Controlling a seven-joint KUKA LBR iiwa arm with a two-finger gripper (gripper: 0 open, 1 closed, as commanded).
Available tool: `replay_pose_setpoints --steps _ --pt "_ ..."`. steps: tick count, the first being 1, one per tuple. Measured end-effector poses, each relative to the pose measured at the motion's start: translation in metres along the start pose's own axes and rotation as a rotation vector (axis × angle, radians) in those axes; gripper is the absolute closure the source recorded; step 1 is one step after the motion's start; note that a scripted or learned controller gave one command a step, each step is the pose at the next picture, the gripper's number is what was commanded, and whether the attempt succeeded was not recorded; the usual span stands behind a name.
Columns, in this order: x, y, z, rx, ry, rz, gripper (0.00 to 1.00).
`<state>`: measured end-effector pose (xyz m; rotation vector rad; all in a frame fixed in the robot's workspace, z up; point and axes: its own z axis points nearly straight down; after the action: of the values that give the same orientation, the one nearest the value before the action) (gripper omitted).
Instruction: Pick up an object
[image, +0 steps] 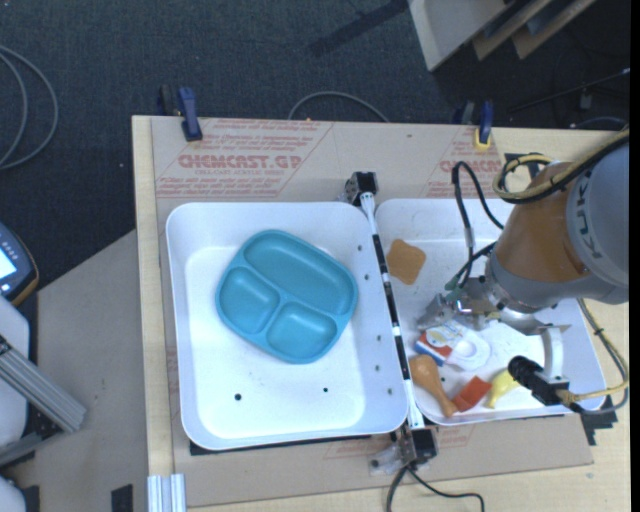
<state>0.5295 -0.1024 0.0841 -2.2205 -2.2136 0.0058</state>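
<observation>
My jaws (452, 308): low in the right bin (440, 212), under my wrist; whether open or gripping, I cannot tell.
Objects: small toys (462, 388) heaped at the bin's near edge, partly hidden by my arm.
Left bin (200, 400): blue divided plate (287, 295).

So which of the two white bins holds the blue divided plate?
The left shallow white bin: the blue three-compartment plastic plate lies in it alone. The right bin holds small mixed items.

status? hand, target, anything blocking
Hand low in right bin, over the small-object pile; grip not readable. Nothing seen held. Tan piece lies apart near the divider. Blue tray in left bin, untouched.
</observation>
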Motion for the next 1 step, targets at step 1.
replay_pose_setpoints --steps 1 --pt "0.0008 0.0031 -0.0105 -0.008 -0.002 -0.001 1.00"
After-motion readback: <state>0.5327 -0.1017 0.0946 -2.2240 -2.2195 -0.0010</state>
